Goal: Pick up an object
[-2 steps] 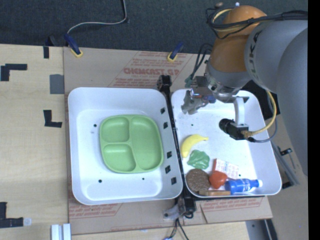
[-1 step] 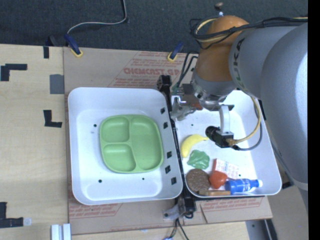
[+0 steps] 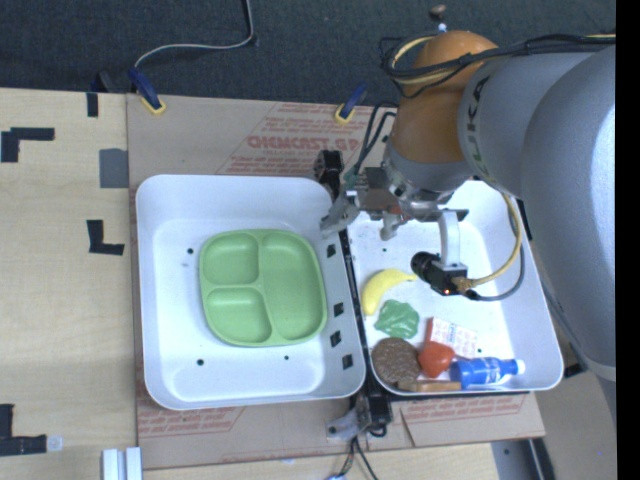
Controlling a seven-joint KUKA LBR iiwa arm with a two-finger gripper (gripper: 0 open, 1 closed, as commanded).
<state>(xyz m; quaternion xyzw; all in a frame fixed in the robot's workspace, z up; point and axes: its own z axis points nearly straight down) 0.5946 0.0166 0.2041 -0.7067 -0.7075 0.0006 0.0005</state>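
My gripper (image 3: 372,215) hangs over the far left part of the right bin (image 3: 505,313), close to the divider between the bins. Nothing shows in its grasp. Just below it in the view lies a yellow banana-shaped item (image 3: 386,285), apart from the gripper. Nearer the front sit a green leafy item (image 3: 398,319), a brown round item (image 3: 395,359), a red item (image 3: 436,358), a white and red packet (image 3: 455,334) and a blue bottle (image 3: 486,371) lying on its side.
The left bin (image 3: 160,268) holds a green divided plate (image 3: 263,286) in its middle. The arm's orange band (image 3: 435,108) and grey body cover the right bin's far right side. Black clips (image 3: 337,313) line the divider between the bins.
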